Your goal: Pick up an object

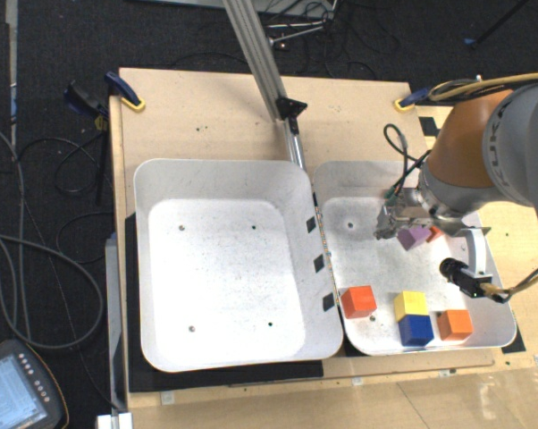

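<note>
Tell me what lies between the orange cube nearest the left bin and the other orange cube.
In the camera view, a yellow cube and a blue cube lie between the left orange cube and the right orange cube.

Even, fairly bright light falls from overhead. The white bins (224,257) look almost washed out, with mild glare on their floors, and shadows under the blocks (415,318) are short and soft. The dark floor (46,195) at nine o'clock loses detail. Focus is slightly soft throughout, and the end effector (396,222) at three o'clock appears somewhat blurred.
</note>
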`<state>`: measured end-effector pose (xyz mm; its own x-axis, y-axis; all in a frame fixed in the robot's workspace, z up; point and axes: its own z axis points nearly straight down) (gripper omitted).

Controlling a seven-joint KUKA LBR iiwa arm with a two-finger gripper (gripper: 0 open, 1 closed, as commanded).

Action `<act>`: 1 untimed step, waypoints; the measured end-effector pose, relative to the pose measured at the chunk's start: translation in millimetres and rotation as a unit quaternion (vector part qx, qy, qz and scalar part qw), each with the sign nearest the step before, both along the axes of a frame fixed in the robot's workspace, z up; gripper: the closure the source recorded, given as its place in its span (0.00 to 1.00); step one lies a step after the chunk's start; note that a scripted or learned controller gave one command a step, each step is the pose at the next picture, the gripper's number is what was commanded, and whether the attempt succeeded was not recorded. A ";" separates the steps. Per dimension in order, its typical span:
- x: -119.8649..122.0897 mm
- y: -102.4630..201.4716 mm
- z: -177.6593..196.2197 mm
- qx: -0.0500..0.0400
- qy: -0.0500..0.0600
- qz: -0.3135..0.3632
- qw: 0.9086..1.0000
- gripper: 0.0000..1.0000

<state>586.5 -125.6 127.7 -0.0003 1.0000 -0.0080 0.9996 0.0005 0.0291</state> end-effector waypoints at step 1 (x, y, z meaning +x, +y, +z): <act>9.7 -5.5 57.8 0.003 0.011 0.001 1.000 1.00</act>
<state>596.2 -131.1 185.6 -0.0022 1.0000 -0.0023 1.0000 0.0023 0.0069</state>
